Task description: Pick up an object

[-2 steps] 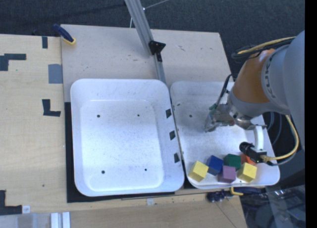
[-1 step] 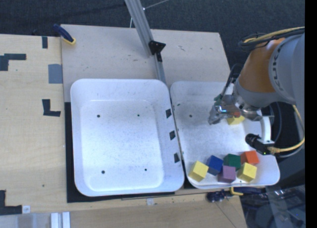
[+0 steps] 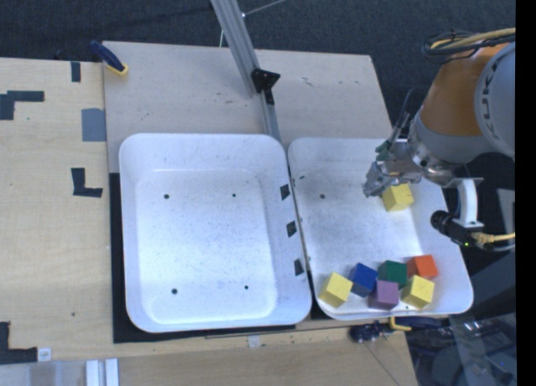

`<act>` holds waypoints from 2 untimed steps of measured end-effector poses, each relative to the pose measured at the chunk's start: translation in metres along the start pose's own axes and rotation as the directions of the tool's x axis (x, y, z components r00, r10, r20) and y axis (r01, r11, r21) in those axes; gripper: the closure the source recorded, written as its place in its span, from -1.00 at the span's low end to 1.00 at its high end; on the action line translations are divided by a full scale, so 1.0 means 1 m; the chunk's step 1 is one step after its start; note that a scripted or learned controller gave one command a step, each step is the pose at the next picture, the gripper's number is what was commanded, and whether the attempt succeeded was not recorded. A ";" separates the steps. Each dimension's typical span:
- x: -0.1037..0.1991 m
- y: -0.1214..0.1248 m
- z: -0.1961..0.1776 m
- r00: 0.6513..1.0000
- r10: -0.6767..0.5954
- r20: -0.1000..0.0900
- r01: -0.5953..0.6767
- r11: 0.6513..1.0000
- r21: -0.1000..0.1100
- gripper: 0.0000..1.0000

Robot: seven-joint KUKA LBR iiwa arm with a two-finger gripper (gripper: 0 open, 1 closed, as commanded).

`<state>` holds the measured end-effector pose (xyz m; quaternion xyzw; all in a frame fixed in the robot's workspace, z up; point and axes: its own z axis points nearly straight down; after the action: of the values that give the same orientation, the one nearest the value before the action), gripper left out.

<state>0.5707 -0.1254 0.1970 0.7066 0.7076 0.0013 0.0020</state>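
Observation:
My gripper [image 3: 381, 182] hangs over the upper right part of the right bin [image 3: 339, 217], below the grey and orange wrist. A yellow cube [image 3: 399, 198] shows right against the gripper's lower right side; the wrist hides whether it is gripped. Along the bin's front edge lies a cluster of cubes: yellow [image 3: 337, 289], blue [image 3: 363, 278], green [image 3: 392, 272], purple [image 3: 386, 294], orange-red [image 3: 425, 266] and another yellow [image 3: 420, 291].
The left bin [image 3: 134, 208] stands beside the right one, sharing a middle rim. A slanted metal pole [image 3: 239, 33] crosses the bench behind the bins. A blue and yellow tool [image 3: 110, 57] lies at the far left corner.

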 end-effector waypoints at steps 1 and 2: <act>0.049 -0.018 -0.016 1.000 -0.004 -0.003 0.004 1.000 0.005 1.00; 0.103 -0.030 -0.030 1.000 -0.006 -0.004 0.006 1.000 0.006 1.00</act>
<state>0.5403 -0.0226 0.2269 0.7045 0.7097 0.0006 -0.0012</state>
